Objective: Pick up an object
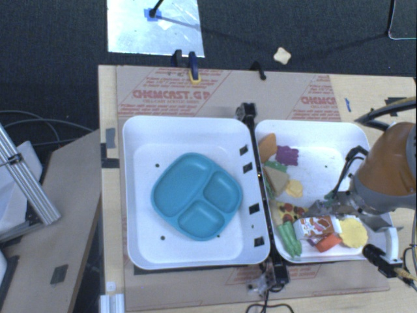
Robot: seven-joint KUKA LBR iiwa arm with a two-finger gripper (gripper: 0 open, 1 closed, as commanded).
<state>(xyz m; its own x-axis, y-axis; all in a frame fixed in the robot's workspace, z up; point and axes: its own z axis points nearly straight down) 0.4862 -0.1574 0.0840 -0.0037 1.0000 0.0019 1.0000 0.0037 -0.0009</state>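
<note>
The right bin [319, 130] holds several toy foods: a brown bread piece [267, 146], a purple item [287, 155], a tan and green wedge [275, 178], a small yellow piece [295, 188], a green pod [290, 237], a white and red packet [313, 227], an orange carrot [330, 242] and a yellow disc [354, 233]. My arm, with its orange band [391, 165], reaches in from the right. My gripper [324, 207] hangs low over the bin's front right, just above the packet and next to the yellow disc. Nothing is seen held.
The left bin [189, 128] carries a blue divided plate [197, 195]. A black divider with clips [255, 188] runs between the bins. A cable [345, 165] loops beside my wrist. A silver sheet [155, 18] lies on the floor behind the bench.
</note>
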